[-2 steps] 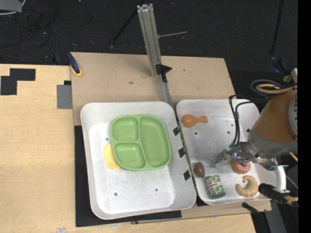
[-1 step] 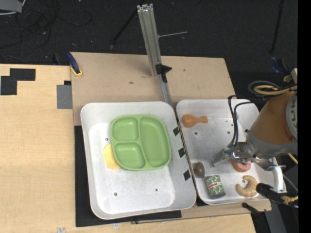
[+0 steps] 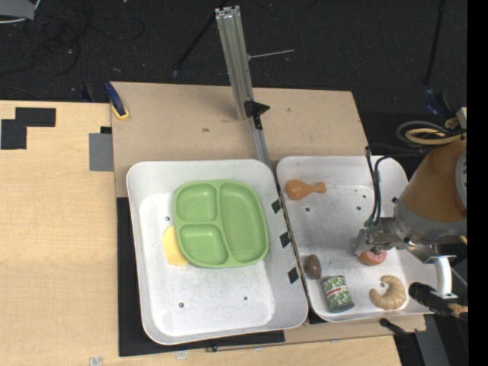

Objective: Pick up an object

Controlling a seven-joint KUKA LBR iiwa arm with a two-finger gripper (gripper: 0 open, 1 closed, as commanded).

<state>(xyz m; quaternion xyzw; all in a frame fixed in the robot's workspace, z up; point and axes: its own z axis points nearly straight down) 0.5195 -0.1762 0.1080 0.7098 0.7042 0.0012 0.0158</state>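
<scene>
- The gripper (image 3: 371, 244) is low in the right bin (image 3: 335, 212), at about four o'clock from the bin's middle, with the orange-banded arm (image 3: 435, 189) leaning in from three o'clock
- Its tip sits directly over a small reddish round thing (image 3: 374, 257), which peeks out at the gripper's six o'clock; the two look to be touching or nearly so
- How far the gripper is spread, and whether it has anything in its grasp, I cannot tell, as the wrist body blocks the tip from this high slanted view
- The low, straight-down pose suggests the arm is set for a top grasp on that reddish thing, which seems to be the target
- The target looks pinkish-red, squat and rounded, mostly hidden, so its exact shape is unclear
- Other candidates lie well apart, which leaves room to descend: a tan croissant (image 3: 390, 292) at five o'clock from the gripper, a green can (image 3: 336, 293) at seven o'clock, a brown lump (image 3: 312, 265) at eight o'clock, an orange gourd-like toy (image 3: 303, 190) at ten o'clock
- The left bin (image 3: 206, 296) carries a green divided plate (image 3: 222, 223) with a yellow piece (image 3: 172, 248) tucked at its eight o'clock edge, out of the arm's way
</scene>
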